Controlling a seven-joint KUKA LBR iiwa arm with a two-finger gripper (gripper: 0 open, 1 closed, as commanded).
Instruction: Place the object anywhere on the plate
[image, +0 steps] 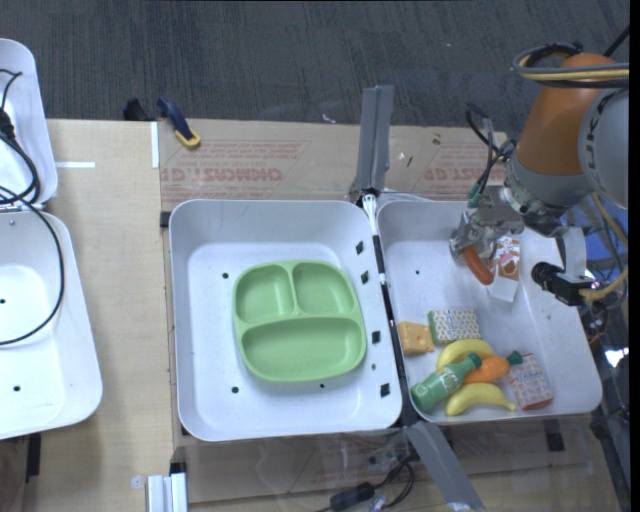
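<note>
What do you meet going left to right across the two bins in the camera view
Green plate → cheese wedge → green bottle → red and white box. Farther back in the right bin, the pincer sits over an orange sausage-like item.

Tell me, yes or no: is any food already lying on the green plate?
No. The green plate has all three compartments bare, and the toy foods lie in the right bin.

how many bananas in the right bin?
2. One banana lies mid-bin, right of the cheese wedge; the other banana lies by the front wall, below the green bottle. Clutter may hide more.
</note>
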